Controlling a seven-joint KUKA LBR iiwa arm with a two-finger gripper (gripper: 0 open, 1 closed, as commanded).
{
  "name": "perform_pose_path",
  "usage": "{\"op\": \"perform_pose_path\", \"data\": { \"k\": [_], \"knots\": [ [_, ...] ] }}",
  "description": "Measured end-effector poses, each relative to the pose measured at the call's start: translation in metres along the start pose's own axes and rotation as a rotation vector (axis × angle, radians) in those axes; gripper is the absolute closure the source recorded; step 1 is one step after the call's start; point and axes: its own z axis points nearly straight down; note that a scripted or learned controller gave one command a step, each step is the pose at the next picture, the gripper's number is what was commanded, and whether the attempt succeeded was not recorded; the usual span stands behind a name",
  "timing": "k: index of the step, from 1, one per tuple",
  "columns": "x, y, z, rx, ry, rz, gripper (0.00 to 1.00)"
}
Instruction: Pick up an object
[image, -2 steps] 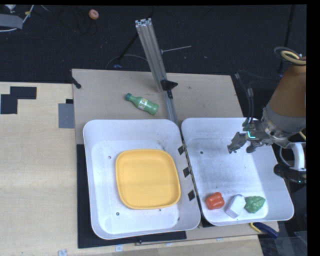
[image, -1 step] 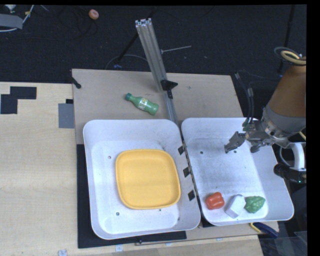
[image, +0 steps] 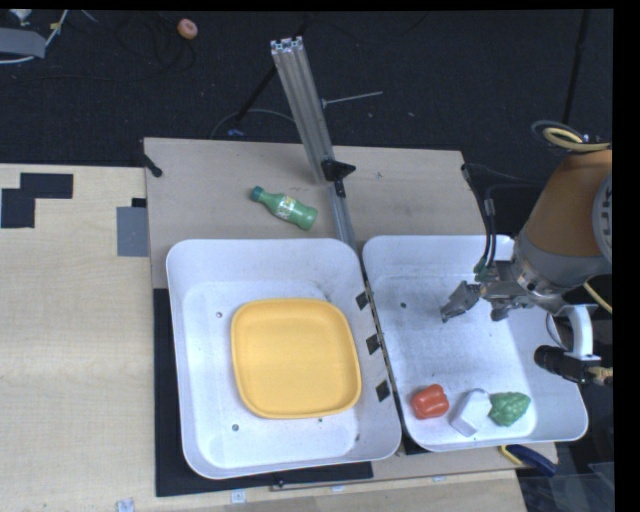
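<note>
In the right bin (image: 440, 340) lie a red pepper-like object (image: 430, 401), a small white block (image: 468, 412) and a green leafy object (image: 509, 408), all near the front edge. My gripper (image: 478, 303) hangs over the bin's middle right, well behind those objects and apart from them. Its fingers (image: 456, 305) are spread with nothing between them. A yellow plate (image: 295, 357) rests in the left bin (image: 200, 290).
A green bottle (image: 285, 207) lies on the bench behind the left bin. A metal rail (image: 310, 100) slants up from the gap between the bins. The arm's grey and orange body (image: 570, 220) stands over the right bin's far right side.
</note>
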Motion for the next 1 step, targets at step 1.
{"op": "perform_pose_path", "data": {
  "k": [1],
  "knots": [
    [0.0091,-0.0026,0.0594,0.001,0.001,-0.001,0.00]
  ]
}}
